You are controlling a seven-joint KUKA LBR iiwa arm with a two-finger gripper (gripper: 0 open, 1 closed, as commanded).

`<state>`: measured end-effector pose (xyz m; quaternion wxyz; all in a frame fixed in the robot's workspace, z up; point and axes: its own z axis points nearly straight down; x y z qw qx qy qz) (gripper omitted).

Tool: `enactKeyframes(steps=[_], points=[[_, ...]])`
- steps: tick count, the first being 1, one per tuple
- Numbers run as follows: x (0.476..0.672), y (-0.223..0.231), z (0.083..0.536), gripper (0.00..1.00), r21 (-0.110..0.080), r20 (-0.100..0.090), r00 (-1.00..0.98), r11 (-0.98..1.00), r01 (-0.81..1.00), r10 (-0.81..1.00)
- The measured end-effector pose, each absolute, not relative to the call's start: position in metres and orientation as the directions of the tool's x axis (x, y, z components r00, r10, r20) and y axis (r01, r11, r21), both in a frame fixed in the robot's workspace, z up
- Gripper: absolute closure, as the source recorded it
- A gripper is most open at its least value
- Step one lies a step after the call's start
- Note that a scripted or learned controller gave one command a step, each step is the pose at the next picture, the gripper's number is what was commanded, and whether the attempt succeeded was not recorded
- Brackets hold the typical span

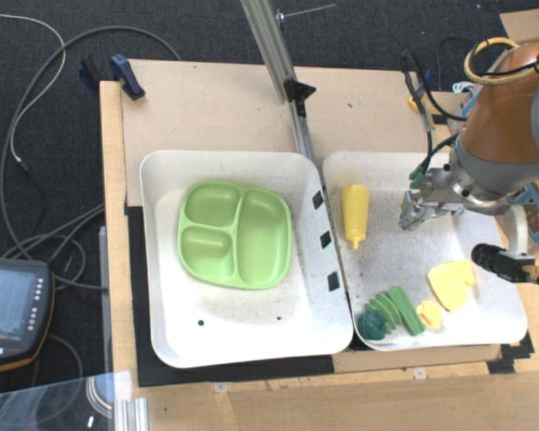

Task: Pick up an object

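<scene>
My gripper [417, 214] hangs over the upper middle of the right bin [377, 164], open, with nothing between its fingers. A yellow squeeze bottle [356, 214] lies just to its left, a short gap away. Below it, near the bin's front, lie a pale yellow flat piece [453, 284], a small yellow piece [429, 314] and a green leafy toy [391, 312]. A light green divided plate [236, 234] sits in the left bin [162, 178].
The grey and orange arm [508, 115] reaches in from the upper right over the right bin's far side. A slanted metal rail [278, 52] runs down to the wall between the bins. A black part [499, 260] juts in at the right bin's edge.
</scene>
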<state>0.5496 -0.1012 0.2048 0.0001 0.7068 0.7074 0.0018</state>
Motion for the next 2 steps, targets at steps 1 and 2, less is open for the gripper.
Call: enactKeyframes(steps=[1,2], points=[[0.608,-0.111,0.088,1.0,-0.003,-0.001,-0.002,0.002,1.0,1.0],[0.662,-0.075,0.199,1.0,0.013,-0.001,-0.005,0.005,1.0,1.0]])
